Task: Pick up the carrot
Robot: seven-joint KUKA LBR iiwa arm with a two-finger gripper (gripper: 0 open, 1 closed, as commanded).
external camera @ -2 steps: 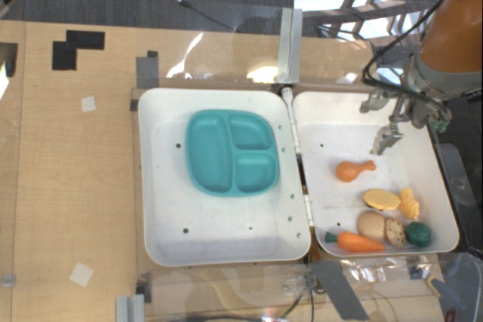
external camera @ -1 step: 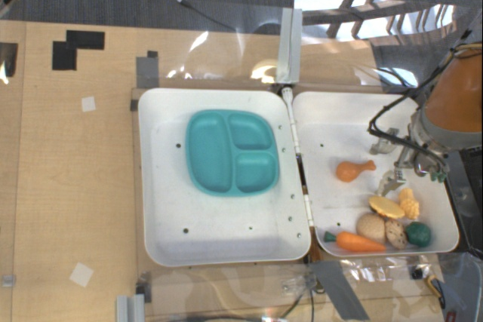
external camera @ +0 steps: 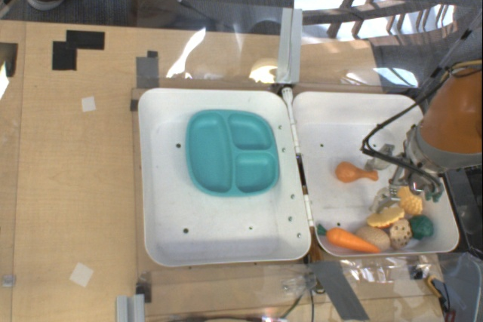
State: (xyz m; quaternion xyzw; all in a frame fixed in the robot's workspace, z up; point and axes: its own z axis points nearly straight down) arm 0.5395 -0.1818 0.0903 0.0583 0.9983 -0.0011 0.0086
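The carrot (external camera: 350, 240) is orange with a green stub at its left end and lies along the front edge of the right bin (external camera: 324, 124). My gripper (external camera: 394, 192) hangs over the right part of that bin, just above a cluster of toy food, up and to the right of the carrot. Nothing shows between its fingers, and their spacing is unclear from this angle. The arm's orange band (external camera: 453, 121) sits above the gripper at the right.
An orange drumstick-shaped toy (external camera: 355, 173) lies mid-bin, left of the gripper. Yellow pieces (external camera: 386, 218), a spotted beige item (external camera: 400, 231) and a dark green item (external camera: 421, 227) crowd the front right corner beside the carrot. The left bin (external camera: 162, 237) holds a teal divided plate (external camera: 230, 152).
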